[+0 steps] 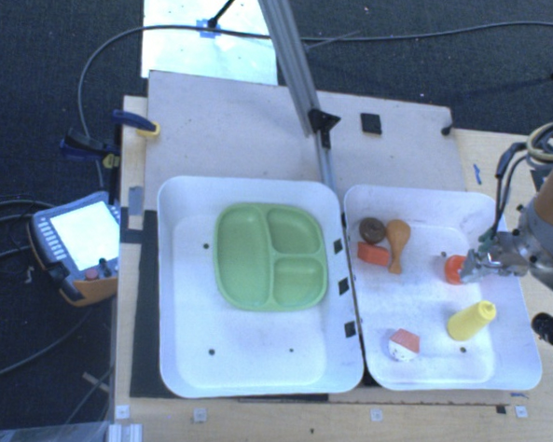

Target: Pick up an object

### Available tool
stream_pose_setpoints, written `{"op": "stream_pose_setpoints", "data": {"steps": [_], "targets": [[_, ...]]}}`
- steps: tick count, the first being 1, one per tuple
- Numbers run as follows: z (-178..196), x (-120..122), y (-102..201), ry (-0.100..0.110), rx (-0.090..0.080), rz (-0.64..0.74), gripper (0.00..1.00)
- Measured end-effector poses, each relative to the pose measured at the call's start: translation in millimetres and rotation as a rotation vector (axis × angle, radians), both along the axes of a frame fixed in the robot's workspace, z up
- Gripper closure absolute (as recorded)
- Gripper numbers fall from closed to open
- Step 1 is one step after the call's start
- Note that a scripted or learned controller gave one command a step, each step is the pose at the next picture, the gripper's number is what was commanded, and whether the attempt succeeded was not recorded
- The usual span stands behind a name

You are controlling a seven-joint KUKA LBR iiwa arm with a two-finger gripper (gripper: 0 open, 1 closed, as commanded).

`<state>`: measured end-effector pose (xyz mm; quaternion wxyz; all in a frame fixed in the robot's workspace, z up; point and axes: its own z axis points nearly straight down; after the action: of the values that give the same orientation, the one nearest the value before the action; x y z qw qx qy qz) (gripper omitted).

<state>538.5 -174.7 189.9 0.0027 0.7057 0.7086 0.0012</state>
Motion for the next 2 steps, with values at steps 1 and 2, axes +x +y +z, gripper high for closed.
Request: {"op": "stream_pose_setpoints", "data": {"steps": [1,2], "targets": [[30,1,0,0.002,0.001,0.001,1.0],[34,-4,63,0.004,0.004,0.006,1.0]]}}
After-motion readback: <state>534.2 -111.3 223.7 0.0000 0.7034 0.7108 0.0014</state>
